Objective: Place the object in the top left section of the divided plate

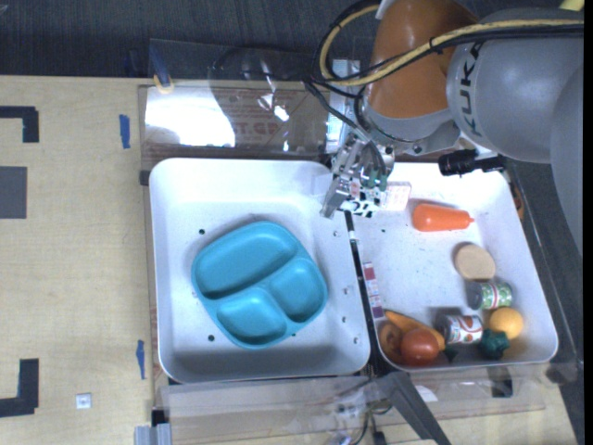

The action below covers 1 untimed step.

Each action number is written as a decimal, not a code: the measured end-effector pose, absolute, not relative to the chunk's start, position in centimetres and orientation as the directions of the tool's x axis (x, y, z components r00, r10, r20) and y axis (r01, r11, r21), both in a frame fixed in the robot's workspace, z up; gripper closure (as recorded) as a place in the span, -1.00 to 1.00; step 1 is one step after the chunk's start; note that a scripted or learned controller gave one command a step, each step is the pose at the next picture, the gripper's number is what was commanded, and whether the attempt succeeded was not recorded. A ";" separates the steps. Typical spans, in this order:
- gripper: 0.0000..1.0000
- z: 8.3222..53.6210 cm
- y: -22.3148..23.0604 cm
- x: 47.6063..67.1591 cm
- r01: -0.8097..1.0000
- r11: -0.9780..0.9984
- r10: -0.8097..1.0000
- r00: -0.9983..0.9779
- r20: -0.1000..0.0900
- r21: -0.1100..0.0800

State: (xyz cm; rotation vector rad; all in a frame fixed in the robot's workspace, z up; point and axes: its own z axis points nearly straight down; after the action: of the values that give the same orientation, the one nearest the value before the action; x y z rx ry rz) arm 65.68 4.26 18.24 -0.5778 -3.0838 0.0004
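One pincer (355,185) hangs over the divider between the two white bins; whether it is clenched or released cannot be told. Just right of it lies a carrot (441,217) in the right bin (519,248), with a tan disc (475,261), small cans (489,296) and a tomato (421,345) nearer the front. The blue divided plate (259,283) sits in the left bin (176,211), well apart from them.

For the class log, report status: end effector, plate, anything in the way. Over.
End effector above the seam between bins, nothing seen between its fingers. Blue divided plate in left bin, sections bare. Carrot and other items in right bin. Path unobstructed.
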 end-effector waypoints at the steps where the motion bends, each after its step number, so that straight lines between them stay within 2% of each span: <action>1: 1.00 19.1 4.2 65.9 0.366 0.931 0.366 -0.931 0.001 0.002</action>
State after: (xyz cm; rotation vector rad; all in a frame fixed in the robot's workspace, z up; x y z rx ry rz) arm 65.87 4.16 19.09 -0.5844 -3.0859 -0.0031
